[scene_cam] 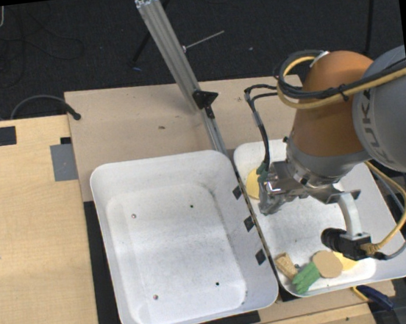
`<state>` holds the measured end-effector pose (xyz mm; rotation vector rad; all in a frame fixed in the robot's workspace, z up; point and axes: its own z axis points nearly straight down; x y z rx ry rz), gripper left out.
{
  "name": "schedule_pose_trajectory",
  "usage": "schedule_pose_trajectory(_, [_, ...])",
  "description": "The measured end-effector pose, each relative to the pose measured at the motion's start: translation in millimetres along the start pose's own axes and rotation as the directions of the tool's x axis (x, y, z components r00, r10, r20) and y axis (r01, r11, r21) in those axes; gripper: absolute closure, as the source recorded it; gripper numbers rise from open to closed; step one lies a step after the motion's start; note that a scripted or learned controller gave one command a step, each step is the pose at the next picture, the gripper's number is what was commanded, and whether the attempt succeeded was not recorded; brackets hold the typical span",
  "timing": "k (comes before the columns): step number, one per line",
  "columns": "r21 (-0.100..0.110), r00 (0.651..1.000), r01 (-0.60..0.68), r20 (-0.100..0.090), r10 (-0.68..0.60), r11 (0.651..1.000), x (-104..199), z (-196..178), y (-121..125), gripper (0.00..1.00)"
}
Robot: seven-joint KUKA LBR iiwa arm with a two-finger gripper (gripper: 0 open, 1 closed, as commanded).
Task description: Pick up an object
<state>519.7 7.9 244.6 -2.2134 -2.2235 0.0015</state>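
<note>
My gripper [271, 199] hangs low over the upper left of the right bin [301, 230], just beside a yellow object [252, 183] that peeks out at the bin's left wall. The arm's bulk hides the fingers. Near the right bin's front edge lie a green object [305, 278], a small tan block [284, 264], a round tan piece [326, 263] and a pale yellow piece [348, 261].
The left bin [173, 243] sits beside the right one, sharing a divider with black clips [246, 222]. A slanted aluminium rail [179, 68] rises behind the bins. The bench edge runs along the front.
</note>
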Motion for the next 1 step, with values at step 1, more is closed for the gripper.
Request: schedule_pose_trajectory(1, [0.002, 1.0, -0.001, 0.001, 0.001, 1.0, 44.3, 7.9, 0.5, 1.0])
